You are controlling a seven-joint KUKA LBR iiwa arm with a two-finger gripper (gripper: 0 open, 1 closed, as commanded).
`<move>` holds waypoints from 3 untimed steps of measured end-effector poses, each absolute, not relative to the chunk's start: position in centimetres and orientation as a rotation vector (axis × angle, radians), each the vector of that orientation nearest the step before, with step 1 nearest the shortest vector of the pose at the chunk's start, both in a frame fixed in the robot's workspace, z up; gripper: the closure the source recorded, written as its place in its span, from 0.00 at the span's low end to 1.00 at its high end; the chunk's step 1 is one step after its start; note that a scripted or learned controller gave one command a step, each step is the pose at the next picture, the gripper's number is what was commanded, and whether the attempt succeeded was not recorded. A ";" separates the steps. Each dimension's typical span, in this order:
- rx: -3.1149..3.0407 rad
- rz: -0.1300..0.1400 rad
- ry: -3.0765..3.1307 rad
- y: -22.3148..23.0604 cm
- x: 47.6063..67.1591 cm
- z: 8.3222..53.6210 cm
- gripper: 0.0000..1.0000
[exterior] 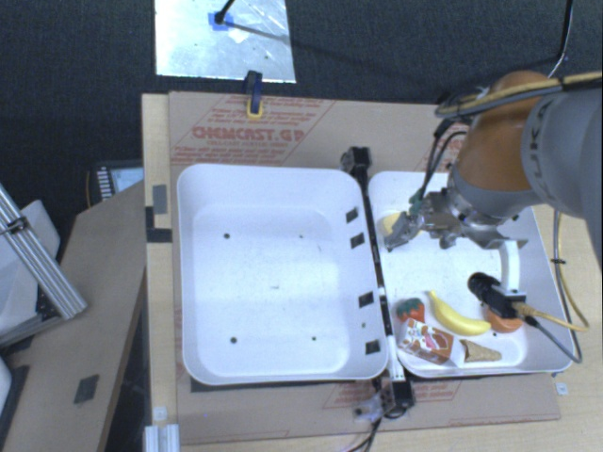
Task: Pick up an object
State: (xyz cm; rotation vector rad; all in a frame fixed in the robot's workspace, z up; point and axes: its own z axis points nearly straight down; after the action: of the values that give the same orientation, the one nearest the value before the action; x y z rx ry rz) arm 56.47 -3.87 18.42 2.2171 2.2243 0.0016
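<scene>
Banana lies in the near half of the right bin, probably a light, stiff, slick plastic toy best pinched across its thick middle; gripper hangs over that bin's far-left corner, opening can't be told, nothing visibly held.

My hand hangs over the bin at the right end of the bench as the camera sees it, towards that bin's far left corner and close to the wall it shares with the other bin. A small yellow thing sits just beside my hand, partly hidden. Along the near edge lie a banana, a red-and-orange packet in the near left corner, a tan wedge and an orange thing by the banana's right end.
</scene>
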 end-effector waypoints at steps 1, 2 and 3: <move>2.217 0.002 2.224 -3.9 56.5 18.4 0.00; 2.217 0.002 2.224 -3.9 56.5 18.4 0.00; 2.217 0.002 2.224 -3.9 56.5 18.4 0.00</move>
State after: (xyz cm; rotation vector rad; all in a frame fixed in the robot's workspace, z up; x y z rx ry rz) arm 56.47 -3.87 18.42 2.2171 2.2243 0.0016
